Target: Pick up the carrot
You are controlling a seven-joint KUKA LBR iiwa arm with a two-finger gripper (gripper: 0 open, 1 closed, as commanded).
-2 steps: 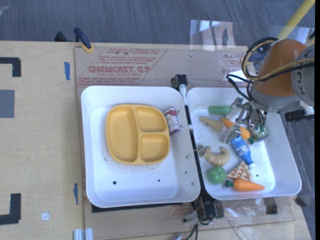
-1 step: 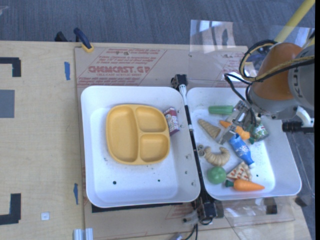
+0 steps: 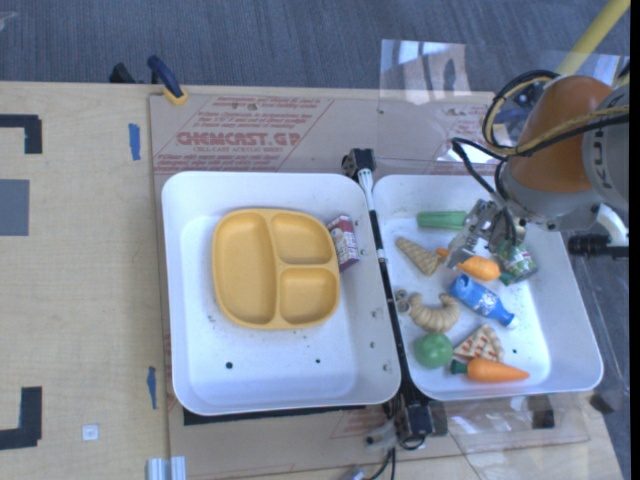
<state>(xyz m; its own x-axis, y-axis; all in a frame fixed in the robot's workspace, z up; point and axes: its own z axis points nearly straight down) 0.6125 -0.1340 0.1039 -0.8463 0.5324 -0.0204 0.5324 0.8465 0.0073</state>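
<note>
Claw Low in the Right Bin, Carrot at the Near Edge

The arm reaches in from the right and bends down over the right bin. Its claw sits low among the toys, with the fingers slightly apart and their tips just beside a small orange piece; whether they touch it cannot be told. Nothing is seen between the fingers.

The carrot lies flat near the front edge of the right bin, well apart from the claw, its green end touching a waffle-patterned wedge. A green ball rests just left of that wedge. Above them lie a tan curled pastry and a blue bottle on its side. Further back sit a cone, a green stick and a green wrapped item beside the claw.

The left bin holds a yellow divided tray, with a small can lying at its right rim. Both bins rest on the tabletop.
</note>
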